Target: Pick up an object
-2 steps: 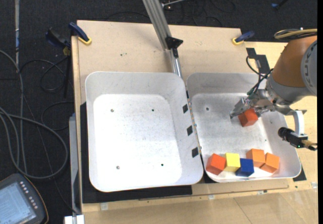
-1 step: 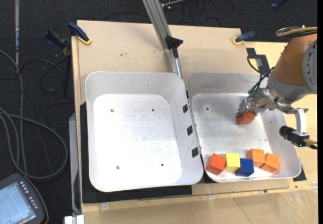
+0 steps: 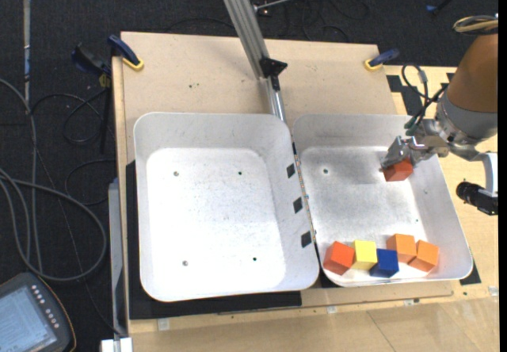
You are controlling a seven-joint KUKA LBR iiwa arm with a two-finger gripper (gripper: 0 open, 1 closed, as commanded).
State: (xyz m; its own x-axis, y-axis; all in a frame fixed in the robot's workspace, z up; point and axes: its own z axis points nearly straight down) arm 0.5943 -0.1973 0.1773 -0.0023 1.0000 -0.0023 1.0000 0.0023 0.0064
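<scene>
Seen from above at a slant: two shallow white bins side by side on a pale wooden bench (image 3: 238,77). Reaching in from the right, a grey arm (image 3: 475,97) with an orange band, ending in a claw (image 3: 402,158) over the upper right part of the right bin (image 3: 348,200). Held between the claw's fingers, an orange-red block (image 3: 398,171), small, cube-like, plain and matte, with a slightly darker shaded side. Raised above the bin floor, with a soft grey shadow beneath and to its left. Claw closed narrowly around the block's top, so only the lower part of the block shows.

Along the near edge of the right bin, a row of loose blocks well apart from the claw: an orange block (image 3: 341,256) at the left, a yellow block (image 3: 365,253) touching it, a blue block (image 3: 386,262) just beside that, then two more orange blocks (image 3: 414,251) close together at the right.

Left bin (image 3: 150,184) white with faint speckles. Slanting down from the top, a metal pole (image 3: 242,13) ending between the two bins.
</scene>
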